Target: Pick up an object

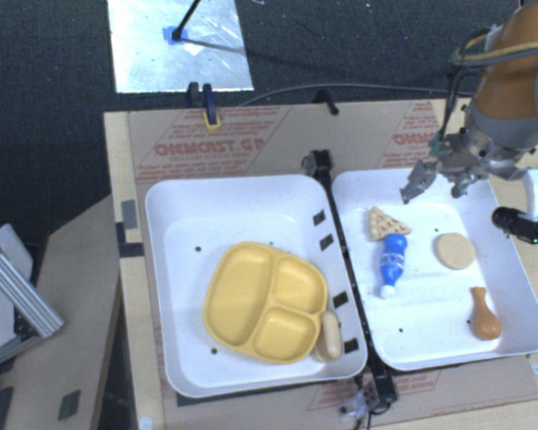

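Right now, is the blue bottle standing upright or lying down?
Lying down. The blue bottle rests on its side on the right bin's floor, below the pizza slice.

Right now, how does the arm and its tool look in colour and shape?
The arm is rounded and bulky, with an orange band above a grey wrist section. A thin dark cable loops around its upper part. The tool at its end is grey metal with two short dark fingers. A white bracket hangs beside the wrist, with a black cylindrical part below it.
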Available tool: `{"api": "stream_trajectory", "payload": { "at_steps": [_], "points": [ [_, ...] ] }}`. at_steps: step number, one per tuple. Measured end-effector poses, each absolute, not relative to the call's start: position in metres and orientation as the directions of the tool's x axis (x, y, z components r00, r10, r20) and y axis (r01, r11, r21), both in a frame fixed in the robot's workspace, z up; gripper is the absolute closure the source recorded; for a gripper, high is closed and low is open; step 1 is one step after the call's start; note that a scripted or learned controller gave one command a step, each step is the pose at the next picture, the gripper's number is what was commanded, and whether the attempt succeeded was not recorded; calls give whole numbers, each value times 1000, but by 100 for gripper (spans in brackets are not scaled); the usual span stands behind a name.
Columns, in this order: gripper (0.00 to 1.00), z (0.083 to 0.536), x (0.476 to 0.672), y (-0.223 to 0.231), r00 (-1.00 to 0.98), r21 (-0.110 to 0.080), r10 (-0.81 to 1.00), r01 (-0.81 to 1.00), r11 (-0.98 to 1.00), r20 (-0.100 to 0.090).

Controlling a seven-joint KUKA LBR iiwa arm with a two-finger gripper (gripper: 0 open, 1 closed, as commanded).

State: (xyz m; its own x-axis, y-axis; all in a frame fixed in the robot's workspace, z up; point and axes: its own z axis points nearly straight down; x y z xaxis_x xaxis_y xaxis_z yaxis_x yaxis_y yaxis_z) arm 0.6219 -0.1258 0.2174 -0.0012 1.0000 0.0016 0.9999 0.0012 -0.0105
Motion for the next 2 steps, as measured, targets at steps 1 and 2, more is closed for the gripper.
{"api": "stream_trajectory", "payload": {
  "at_steps": [1, 2],
  "points": [
    [0, 225, 625, -126, -3, 2, 1000, 1000, 3, 0],
    [0, 182, 629, -129, -2, -1, 1000, 1000, 2, 0]
  ]
}}
